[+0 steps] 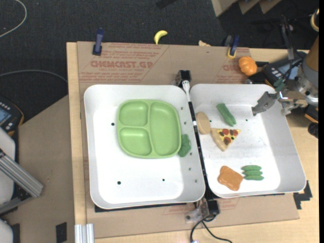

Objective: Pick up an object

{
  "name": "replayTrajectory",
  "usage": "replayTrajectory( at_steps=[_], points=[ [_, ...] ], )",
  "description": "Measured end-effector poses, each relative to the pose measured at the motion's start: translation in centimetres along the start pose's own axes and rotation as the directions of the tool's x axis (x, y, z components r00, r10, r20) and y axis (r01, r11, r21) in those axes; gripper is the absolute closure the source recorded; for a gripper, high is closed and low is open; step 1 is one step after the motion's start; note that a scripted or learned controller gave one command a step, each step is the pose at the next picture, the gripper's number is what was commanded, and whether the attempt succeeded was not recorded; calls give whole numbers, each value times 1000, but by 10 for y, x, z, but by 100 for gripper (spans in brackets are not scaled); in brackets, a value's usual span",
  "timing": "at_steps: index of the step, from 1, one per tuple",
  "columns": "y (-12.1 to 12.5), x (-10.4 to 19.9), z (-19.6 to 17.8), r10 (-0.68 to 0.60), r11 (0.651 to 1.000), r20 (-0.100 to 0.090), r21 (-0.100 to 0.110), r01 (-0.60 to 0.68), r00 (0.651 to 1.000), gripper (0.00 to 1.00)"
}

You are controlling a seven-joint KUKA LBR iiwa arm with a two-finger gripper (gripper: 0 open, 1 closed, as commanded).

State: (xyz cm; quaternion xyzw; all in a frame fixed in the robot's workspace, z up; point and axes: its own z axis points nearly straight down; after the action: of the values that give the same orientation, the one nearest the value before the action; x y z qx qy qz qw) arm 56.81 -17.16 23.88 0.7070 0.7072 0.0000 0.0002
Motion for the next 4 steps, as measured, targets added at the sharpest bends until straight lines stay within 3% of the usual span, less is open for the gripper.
replayTrajectory(
  at_steps=[1,2,3,4],
  points=[
    [-10,79,156,-6,1000,-7,13,6,1000,0],
    [-6,73,135,1,1000,1,-5,-1,1000,100],
    [-4,130,-85,-7,1000,-1,-20,7,1000,100],
    [-28,178,-22,-3,1000,-2,6,3,1000,100]
  ],
)
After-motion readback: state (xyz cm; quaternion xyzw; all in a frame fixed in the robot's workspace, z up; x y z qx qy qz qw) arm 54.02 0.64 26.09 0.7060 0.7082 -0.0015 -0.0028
